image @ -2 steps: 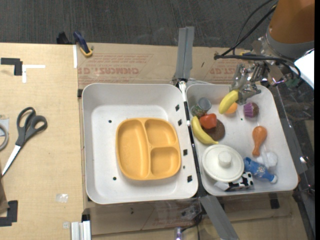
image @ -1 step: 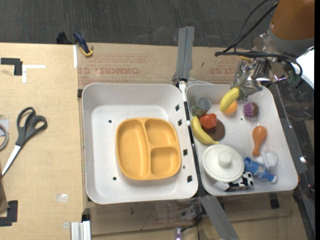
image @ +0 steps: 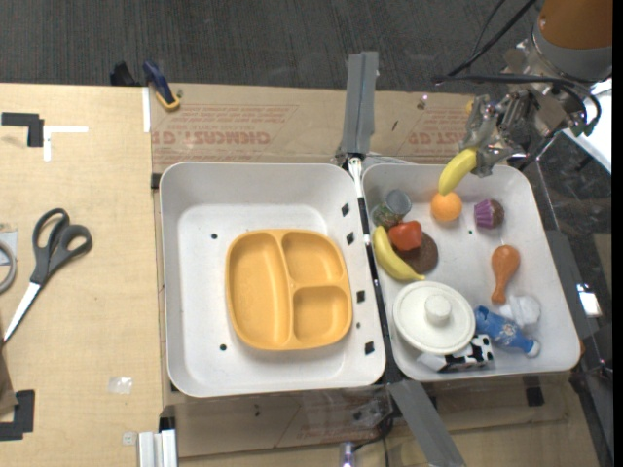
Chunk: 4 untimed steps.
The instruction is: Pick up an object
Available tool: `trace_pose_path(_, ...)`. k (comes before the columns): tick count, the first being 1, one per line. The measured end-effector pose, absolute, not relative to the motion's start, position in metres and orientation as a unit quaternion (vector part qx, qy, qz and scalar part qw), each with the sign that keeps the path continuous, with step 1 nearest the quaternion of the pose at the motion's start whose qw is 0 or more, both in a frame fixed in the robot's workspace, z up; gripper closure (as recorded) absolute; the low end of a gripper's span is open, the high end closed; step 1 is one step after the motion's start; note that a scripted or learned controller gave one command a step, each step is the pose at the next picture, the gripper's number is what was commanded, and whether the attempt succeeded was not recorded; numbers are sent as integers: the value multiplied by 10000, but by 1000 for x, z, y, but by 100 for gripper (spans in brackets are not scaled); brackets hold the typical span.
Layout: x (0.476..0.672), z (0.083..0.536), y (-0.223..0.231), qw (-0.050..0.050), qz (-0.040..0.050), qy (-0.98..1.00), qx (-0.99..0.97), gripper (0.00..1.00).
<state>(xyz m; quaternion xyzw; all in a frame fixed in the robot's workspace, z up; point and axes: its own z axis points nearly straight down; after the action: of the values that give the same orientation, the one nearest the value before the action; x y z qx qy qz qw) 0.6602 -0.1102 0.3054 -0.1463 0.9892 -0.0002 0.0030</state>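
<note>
I see my gripper (image: pixel 484 147) raised over the right bin's (image: pixel 551 261) far edge, fingers pinched on the top end of a small yellow banana (image: pixel 456 172), which hangs down-left from them. Just below the banana's tip lies an orange ball (image: pixel 446 207); a purple cup (image: pixel 488 214) sits below the gripper.

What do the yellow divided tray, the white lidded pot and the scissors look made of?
Yellow divided tray: likely molded plastic, matte to satin, uniform colour and rounded compartment walls.
White lidded pot: glazed ceramic or glossy plastic; smooth and white, the picture can't settle which.
Scissors: black handles look like plastic, blades like bare metal, pale and thin against the wood.
</note>
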Motion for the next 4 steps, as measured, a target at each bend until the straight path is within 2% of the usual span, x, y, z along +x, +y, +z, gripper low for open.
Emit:
trace_pose_path(1,660,298,-85,20,-1,9851,-1721,100)
trace_pose_path(2,660,309,-90,29,-6,9836,-1801,100)
trace_pose_path(3,660,192,-2,19,5,9879,-1550,100)
trace_pose_path(4,660,269,-65,29,-5,9884,-1515,100)
